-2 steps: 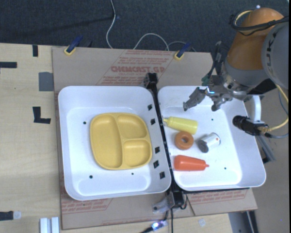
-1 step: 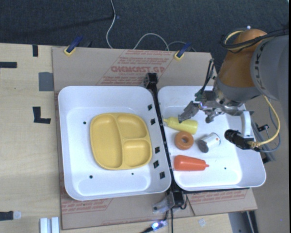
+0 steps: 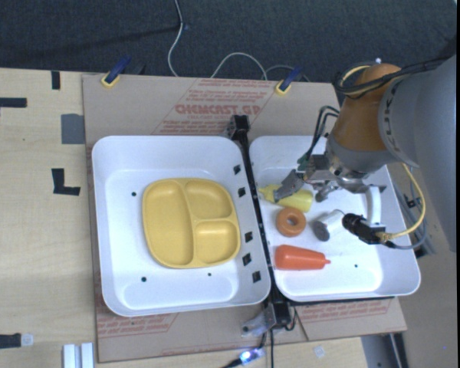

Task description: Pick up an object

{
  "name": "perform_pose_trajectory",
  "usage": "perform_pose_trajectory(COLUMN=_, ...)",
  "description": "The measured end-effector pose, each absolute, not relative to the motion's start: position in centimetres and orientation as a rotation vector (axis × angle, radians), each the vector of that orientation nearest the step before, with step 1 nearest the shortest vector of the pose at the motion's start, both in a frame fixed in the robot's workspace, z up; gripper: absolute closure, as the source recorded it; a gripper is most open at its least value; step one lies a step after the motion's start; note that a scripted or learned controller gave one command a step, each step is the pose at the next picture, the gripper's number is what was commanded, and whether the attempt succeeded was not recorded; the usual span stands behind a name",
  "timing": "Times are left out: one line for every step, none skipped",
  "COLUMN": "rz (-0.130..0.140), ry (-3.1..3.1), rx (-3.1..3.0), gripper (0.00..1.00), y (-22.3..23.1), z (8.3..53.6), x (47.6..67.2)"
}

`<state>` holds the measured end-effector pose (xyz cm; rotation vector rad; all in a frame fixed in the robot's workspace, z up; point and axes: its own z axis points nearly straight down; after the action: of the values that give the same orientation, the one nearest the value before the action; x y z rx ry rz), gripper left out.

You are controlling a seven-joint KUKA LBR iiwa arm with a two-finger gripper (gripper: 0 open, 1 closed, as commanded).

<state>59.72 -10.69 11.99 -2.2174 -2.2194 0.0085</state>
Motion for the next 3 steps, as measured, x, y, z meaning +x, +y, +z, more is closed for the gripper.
perform_pose_trajectory(rz=0.004, ry=-2.224, rx=-2.215, gripper=1.0, y=-10.5, z=13.3, x=59.8)
perform_pose_trajectory(rz=-0.003, ry=-2.225, rx=-2.222, gripper=1.0, y=-11.3, z=18.1, x=60.4)
perform_pose_trajectory(rz=-0.005, ry=-2.227, rx=-2.22, gripper=1.0, y=-10.2, z=23.2, x=60.2)
